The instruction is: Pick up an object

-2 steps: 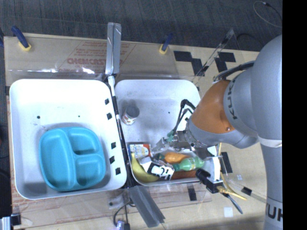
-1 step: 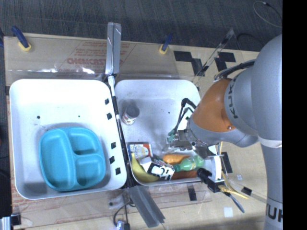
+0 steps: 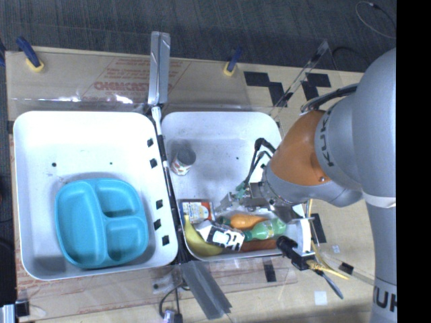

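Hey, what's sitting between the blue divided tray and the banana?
In the camera view, the raised divider where the two white bins meet lies between the blue divided tray and the banana. Nothing loose lies there.

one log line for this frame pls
arm: over right white bin | hand: low above near-edge pile | pile: yellow banana, orange carrot, green bottle | left white bin: blue divided tray | grasp: unconfirmed

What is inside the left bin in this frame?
The left bin holds a blue divided tray with three compartments, lying toward its near side. Whatever lies under the tray is covered.
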Available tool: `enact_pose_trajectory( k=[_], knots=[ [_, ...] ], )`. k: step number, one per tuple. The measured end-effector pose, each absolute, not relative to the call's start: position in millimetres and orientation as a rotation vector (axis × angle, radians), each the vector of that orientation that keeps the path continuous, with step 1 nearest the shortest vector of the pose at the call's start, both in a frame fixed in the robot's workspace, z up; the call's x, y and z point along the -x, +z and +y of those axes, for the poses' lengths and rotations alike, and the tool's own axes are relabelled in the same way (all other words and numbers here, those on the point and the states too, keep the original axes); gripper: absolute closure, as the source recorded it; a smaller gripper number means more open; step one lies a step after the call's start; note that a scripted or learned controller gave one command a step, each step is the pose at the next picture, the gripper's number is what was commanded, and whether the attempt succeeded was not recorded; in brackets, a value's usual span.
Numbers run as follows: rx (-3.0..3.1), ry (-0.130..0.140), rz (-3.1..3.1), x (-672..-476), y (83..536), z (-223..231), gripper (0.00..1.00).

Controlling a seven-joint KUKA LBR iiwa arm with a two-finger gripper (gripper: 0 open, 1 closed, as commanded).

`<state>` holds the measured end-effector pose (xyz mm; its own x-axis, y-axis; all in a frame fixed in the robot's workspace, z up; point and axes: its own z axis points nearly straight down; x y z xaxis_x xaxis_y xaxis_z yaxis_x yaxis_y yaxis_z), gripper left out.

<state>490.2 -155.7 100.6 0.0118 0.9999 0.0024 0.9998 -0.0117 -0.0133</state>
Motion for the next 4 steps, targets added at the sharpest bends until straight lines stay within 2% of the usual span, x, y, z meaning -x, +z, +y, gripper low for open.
enact_pose_trajectory(
  k=[1,2,3,4],
  knots=[
    [2.219,0.017,-2.205,-490.6,106.0,-155.4,1.0],
    [2.218,0.017,-2.206,-490.6,106.1,-155.4,0.0],
    [2.253,0.002,-2.186,-605.8,93.3,-171.7,0.0],
    [2.354,0.001,-2.078,-657.3,92.4,-155.8,0.0]
  ],
)
